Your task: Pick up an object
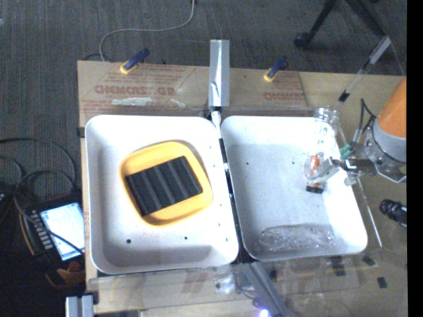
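A yellow pad with a black ribbed top [166, 182] lies flat in the middle of the left bin [106, 243]. A clear plastic item [296, 237] lies along the near wall of the right bin [264, 144]. My gripper [316, 174] reaches in from the right and hangs low over the right side of the right bin, above bare floor. It is well apart from the clear item and far from the yellow pad. I can make out nothing held in it.
A metal divider post [219, 71] stands at the back between the bins. Two yellow-and-blue clamps [134, 60] [275, 69] hold the cardboard behind them. Another clear item [325, 117] sits at the right bin's far right corner. The arm's orange band [398, 111] is at the right.
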`<action>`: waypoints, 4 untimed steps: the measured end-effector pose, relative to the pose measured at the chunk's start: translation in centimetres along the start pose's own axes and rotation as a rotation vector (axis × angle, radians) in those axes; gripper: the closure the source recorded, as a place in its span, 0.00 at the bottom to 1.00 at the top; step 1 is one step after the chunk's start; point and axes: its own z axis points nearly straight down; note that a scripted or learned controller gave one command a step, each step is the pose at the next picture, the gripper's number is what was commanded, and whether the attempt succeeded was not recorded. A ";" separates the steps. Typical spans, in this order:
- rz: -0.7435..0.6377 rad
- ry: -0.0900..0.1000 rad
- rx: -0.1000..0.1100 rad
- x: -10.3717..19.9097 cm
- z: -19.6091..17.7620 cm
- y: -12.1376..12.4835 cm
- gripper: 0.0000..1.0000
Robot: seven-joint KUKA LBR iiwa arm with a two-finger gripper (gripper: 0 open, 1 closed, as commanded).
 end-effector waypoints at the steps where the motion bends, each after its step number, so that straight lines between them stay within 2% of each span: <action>1: -0.167 -0.004 -0.005 1.2 11.7 5.8 0.00; 2: -0.136 -0.001 0.019 2.8 11.9 12.2 0.00; 3: -0.007 -0.002 -0.001 4.5 5.9 10.0 0.00; 4: -0.246 0.008 0.085 6.4 12.5 12.7 0.00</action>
